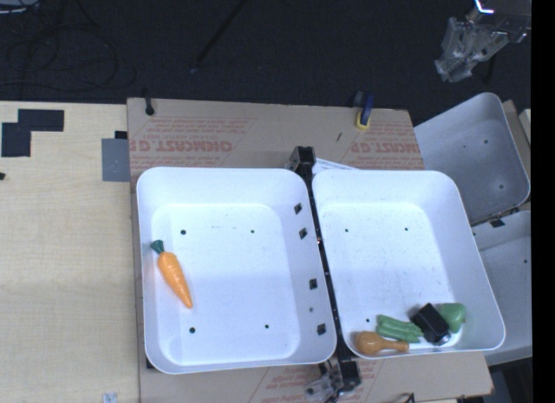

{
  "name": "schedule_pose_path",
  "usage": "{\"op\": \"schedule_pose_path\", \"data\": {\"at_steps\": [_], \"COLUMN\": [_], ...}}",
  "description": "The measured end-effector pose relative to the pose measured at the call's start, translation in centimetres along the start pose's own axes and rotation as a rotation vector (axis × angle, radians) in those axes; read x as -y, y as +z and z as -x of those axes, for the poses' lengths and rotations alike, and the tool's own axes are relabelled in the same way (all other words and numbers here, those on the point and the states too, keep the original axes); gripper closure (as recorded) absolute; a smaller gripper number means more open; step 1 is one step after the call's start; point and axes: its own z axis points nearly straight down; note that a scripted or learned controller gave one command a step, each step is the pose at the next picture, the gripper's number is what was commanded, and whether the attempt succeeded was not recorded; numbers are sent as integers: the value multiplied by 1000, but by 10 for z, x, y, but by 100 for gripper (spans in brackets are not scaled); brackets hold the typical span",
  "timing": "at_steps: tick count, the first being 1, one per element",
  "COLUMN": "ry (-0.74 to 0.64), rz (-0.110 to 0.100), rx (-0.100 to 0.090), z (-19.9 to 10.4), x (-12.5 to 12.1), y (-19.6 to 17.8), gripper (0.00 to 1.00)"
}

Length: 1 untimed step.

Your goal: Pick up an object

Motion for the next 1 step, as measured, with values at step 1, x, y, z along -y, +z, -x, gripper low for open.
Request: {"op": "schedule_pose_path", "data": {"at_steps": [1], "ry": [7], "rz": [-30], "rx": [-1], "z": [-22], "x": [-17], "y": [125], "gripper": [100]}}
